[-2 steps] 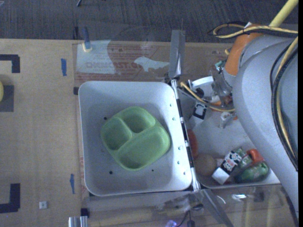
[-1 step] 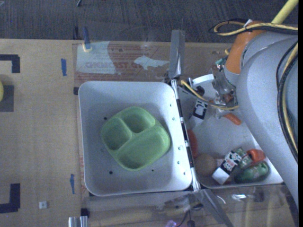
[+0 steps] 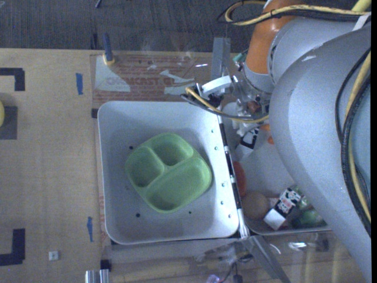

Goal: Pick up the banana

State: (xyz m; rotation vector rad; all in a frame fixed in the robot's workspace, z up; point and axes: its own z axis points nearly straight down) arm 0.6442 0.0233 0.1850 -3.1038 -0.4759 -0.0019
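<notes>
As seen from above, wooden table [image 3: 47, 175] at left, then left bin [image 3: 118, 217] with a green divided plate [image 3: 168, 172] lying flat inside. Right bin [image 3: 259, 170] with a tan round item [image 3: 256, 204], black-and-white carton [image 3: 287, 202] and green piece [image 3: 309, 219] along its lower edge. Grey arm [image 3: 312, 99] slung over the right bin, claw [image 3: 238, 108] near the bins' shared wall, its grip impossible to tell; banana's place likewise impossible to tell.

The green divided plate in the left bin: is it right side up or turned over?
Right side up. The green divided plate shows its three hollow compartments and raised dividers facing the camera, and it lies flat on the floor of the left white bin.
</notes>
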